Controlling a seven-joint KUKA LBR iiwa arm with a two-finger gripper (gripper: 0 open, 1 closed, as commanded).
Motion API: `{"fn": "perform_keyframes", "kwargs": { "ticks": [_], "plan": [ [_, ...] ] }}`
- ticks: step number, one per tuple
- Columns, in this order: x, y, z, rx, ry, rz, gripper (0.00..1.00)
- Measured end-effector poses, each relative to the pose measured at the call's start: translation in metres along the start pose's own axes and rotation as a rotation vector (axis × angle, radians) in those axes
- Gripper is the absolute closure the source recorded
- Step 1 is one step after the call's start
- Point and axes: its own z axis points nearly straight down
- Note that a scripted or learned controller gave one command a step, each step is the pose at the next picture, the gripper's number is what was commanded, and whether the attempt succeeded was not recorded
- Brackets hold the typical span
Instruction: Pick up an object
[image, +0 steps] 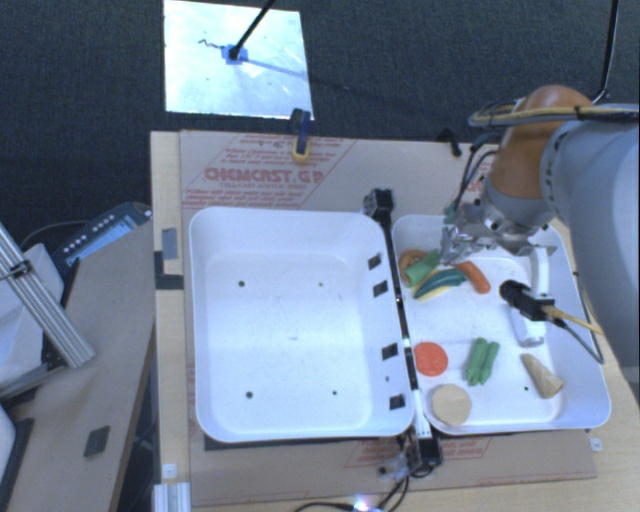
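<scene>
In the right bin (585, 395), a cluster of toy food lies at the far left: an orange-yellow piece (410, 262), a green piece (426, 268), a yellow-green banana-like piece (441, 284) and an orange carrot (477, 276). My gripper (450, 246) reaches down at the far edge of this cluster, right above the green piece and the carrot. Nothing is visibly lifted by it. Nearer the front lie a red disc (431, 358), a green bean pod (482, 360), a tan round piece (451, 404) and a tan wedge (541, 375).
The left bin (290, 330) sits beside the right one, with a black-clipped divider (395, 300) between them. The grey arm (590, 170) comes in over the right bin's far right corner. A clamp (300, 135) stands behind the bins.
</scene>
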Motion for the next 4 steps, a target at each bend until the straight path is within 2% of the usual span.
{"fn": "perform_keyframes", "kwargs": {
  "ticks": [1, 2, 3, 4],
  "plan": [
    [0.071, -0.026, -0.176, -0.009, 0.003, -0.006, 1.0],
    [0.12, -0.034, -0.388, -0.014, 0.003, -0.004, 1.0],
    [0.084, 0.019, -0.327, 0.005, 0.0, 0.006, 1.0],
    [0.134, 0.017, -0.171, 0.02, 0.003, -0.002, 1.0]
  ]
}}
